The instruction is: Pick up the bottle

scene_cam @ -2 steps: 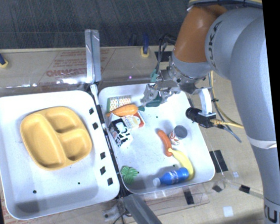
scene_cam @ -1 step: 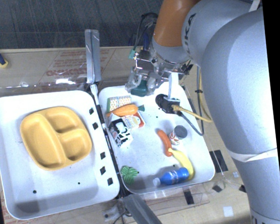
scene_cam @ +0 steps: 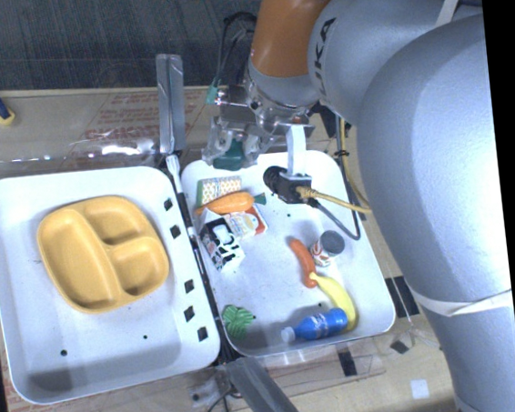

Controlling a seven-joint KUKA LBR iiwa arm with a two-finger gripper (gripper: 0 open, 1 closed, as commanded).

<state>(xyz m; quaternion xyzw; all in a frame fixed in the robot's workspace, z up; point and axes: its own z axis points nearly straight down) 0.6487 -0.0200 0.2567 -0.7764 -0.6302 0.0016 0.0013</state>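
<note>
A pale wooden bench (scene_cam: 75,119) under a dark backdrop carries two shallow white bins side by side. The left bin (scene_cam: 36,361) holds one thing: a yellow divided tray (scene_cam: 102,251) with three compartments, sitting toward the bin's ten o'clock.

The right bin (scene_cam: 378,311) holds the clutter. At seven o'clock lies one green leafy toy (scene_cam: 237,319). Near the left wall is one black-and-white carton (scene_cam: 222,247), and just above it one orange carrot (scene_cam: 230,203) on a printed packet. At the centre lies one orange-red chilli (scene_cam: 301,258), with one small can (scene_cam: 327,246) just beside it, and one yellow banana (scene_cam: 336,295) below. The one bottle (scene_cam: 319,324), blue with a pale cap, lies on its side along the bin's near wall at five o'clock, touching the banana's end.

The gripper (scene_cam: 242,147) hangs over the right bin's twelve o'clock rim, well apart from the bottle; how far its fingers are parted cannot be told, and nothing is seen between them.
</note>
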